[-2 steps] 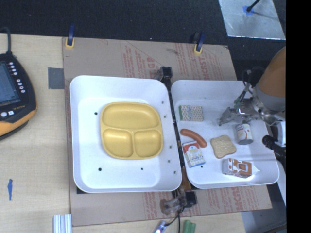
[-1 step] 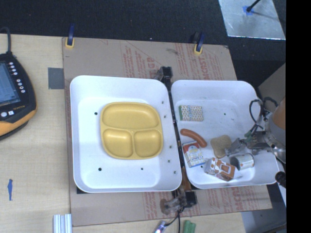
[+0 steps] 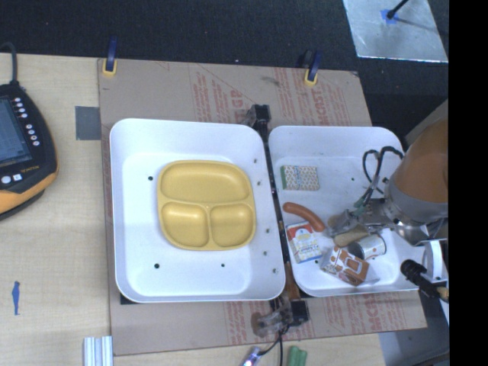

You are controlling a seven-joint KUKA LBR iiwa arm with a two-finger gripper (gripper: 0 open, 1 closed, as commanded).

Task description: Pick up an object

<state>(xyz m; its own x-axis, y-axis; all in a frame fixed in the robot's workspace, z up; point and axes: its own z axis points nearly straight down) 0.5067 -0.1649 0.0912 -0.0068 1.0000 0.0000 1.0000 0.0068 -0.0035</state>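
My gripper [image 3: 352, 224] is low over the right bin [image 3: 328, 139], near its right-hand side, at the end of the grey wrist that comes in from the right. Just below it lie a small metal cylinder [image 3: 372, 247] and a brown patterned packet [image 3: 345, 264]. To its left lie an orange-red sausage [image 3: 303, 215] and a red and white card [image 3: 305, 245]. A green and white packet [image 3: 300, 177] rests further back. Black-handled scissors [image 3: 377, 163] lie at the bin's back right, partly behind the arm.
The left bin [image 3: 137, 204] holds a yellow divided plate [image 3: 206, 203]. A black and orange teach pendant [image 3: 21, 147] sits on the bench at the far left. Clamps hold the cardboard sheet [image 3: 229, 90] under both bins.
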